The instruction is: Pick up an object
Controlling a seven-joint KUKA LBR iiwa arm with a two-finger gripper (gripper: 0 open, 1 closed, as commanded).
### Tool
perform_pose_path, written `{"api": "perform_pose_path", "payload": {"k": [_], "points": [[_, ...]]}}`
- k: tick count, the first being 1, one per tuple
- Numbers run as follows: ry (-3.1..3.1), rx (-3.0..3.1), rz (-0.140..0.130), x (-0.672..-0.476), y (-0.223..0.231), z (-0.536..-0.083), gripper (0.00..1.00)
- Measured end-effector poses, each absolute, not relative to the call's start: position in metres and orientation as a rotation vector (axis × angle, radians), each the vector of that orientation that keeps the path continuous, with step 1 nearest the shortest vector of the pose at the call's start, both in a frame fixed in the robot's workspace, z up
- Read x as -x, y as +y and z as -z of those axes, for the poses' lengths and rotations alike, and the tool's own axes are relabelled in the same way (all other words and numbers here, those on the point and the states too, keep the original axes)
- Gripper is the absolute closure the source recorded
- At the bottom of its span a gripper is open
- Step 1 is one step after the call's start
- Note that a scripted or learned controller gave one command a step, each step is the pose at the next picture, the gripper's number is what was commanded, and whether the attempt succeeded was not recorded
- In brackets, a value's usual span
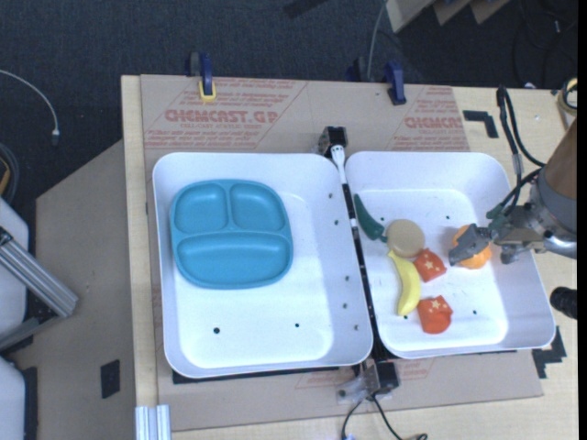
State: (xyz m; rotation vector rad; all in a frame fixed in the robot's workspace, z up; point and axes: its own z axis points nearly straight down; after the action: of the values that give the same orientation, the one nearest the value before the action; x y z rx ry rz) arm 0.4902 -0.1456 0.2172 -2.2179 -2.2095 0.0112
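In the right bin (459, 177), my gripper (477, 244) reaches in from the right and sits right over a small orange object (474, 259) near the bin's right side. The orange object shows partly under the gripper's dark tip. To its left lie a red strawberry-like piece (430, 265), a yellow banana (407, 285), a tan round object (405, 236) and a dark green piece (368, 220). A second red piece (435, 313) lies near the bin's front.
The left bin (312, 319) holds a blue divided plate (232, 234) at its back left. A black divider with clamps (336, 143) runs between the bins. Cables (510, 136) hang at the right by the arm.
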Motion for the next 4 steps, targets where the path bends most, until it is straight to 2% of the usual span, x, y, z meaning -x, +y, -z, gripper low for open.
{"api": "perform_pose_path", "payload": {"k": [1, 2, 3, 4], "points": [[-2.221, 2.221, 0.000, -0.493, -0.145, -0.223, 0.00], [-2.217, 2.218, -0.004, -0.496, -0.143, -0.180, 0.00], [-2.215, 2.217, -0.005, -0.492, -0.141, -0.116, 0.00], [-2.218, 2.220, -0.002, -0.491, -0.140, -0.083, 0.00]]}}
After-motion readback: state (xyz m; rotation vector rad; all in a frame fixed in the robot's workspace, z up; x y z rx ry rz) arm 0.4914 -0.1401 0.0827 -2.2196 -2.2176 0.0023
